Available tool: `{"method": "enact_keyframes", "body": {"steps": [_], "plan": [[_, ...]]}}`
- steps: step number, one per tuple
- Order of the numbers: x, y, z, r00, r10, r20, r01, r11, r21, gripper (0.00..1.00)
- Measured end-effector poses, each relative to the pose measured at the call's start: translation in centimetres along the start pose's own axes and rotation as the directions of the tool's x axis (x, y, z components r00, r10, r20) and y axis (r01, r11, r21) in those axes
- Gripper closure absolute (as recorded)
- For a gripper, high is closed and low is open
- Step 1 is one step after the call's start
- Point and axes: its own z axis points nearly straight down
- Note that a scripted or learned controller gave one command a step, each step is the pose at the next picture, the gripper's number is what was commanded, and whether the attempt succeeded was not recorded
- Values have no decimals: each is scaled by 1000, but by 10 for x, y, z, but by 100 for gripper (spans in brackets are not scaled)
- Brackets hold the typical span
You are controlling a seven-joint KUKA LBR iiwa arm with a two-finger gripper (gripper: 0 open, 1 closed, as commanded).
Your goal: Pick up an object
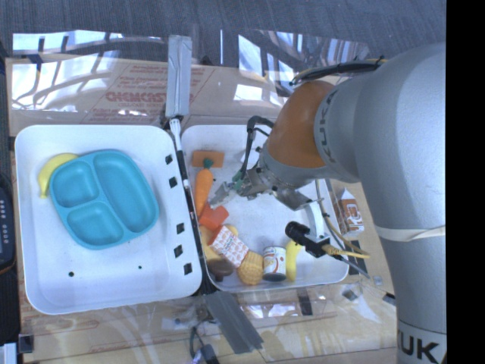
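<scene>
Begins at the gripper, slung under the grey arm and set low inside the bin beneath it, tip aimed down and toward the divider between the two bins. Cannot tell from this angle whether clenched or released; shows nothing clearly grasped.

Just beyond the tip, on the divider side, lies a toy carrot, close beside the tool, perhaps touching; cannot say which. Seems the likeliest thing to take, being nearest. Runs with its long axis along the divider, from the bin's far wall toward its near wall, so roughly crosswise to the tool's line of reach. Appears thicker at the far end and tapers toward the near end, pointing at a red block that touches or nearly touches its narrow end. Calls, by this reading, for a short shift toward the divider and a grip across the carrot's width.

Farther off past the thick end, a brown block against the far wall. Nearer the camera than the tool, a checked packet, a small can and a yellow banana, crowded along the near wall.

Well apart, across the divider, the other bin with a blue divided plate.
</scene>
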Motion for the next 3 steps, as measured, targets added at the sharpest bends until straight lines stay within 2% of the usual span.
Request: {"method": "enact_keyframes", "body": {"steps": [1,2,3], "plan": [[-7,36,20,1000,19,-3,-19,1000,22,0],[-22,86,21,995,96,-2,-96,995,23,0],[-21,87,11,996,89,-2,-88,996,24,100]]}}
